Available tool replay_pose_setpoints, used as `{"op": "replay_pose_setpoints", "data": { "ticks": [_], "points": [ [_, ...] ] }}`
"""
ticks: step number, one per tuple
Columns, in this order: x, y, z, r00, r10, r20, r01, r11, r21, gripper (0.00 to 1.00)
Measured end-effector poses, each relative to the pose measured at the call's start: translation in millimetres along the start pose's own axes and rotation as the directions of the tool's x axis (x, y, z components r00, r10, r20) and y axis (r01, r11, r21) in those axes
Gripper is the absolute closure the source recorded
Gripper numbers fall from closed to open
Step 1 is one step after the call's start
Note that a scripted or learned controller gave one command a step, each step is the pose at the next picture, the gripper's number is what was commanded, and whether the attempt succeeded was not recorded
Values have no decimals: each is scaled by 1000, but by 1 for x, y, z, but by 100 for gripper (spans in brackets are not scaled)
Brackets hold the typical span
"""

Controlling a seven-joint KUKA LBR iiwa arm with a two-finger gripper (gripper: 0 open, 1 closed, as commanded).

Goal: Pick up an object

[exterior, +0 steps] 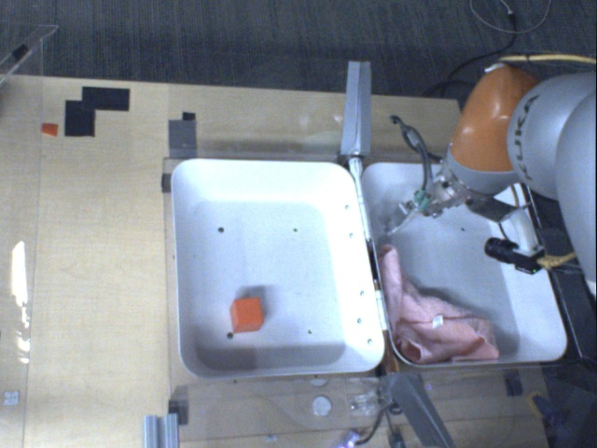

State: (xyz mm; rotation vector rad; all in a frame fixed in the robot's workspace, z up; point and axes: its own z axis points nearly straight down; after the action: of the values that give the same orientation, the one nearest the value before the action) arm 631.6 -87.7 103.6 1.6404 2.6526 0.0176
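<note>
Light bright, even, from overhead. Left bin (266,180) near overexposed, detail washed out. Soft shadow lay in right bin (536,339) under arm (546,129). Glare streaks on bench (93,250) at left edge. Pic slightly soft, low-res.

A pale wood bench (93,278) takes up most of the view, lit evenly from above, with a bright glare streak (18,273) near its left edge. Beyond the bench's far edge lies dark grey ribbed carpet (233,21). A thin cable (508,7) loops on the carpet toward the far right corner. On the bench near its far left corner sit black stepped marks (93,108) and a small orange square (49,130). A grey metal bracket (355,108) stands upright at the far edge, another grey block (184,134) left of it.
</note>
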Motion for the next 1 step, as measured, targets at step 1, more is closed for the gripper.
{"op": "replay_pose_setpoints", "data": {
  "ticks": [1],
  "points": [
    [6,-47,-58,988,151,-6,-151,988,15,0]
  ]
}}
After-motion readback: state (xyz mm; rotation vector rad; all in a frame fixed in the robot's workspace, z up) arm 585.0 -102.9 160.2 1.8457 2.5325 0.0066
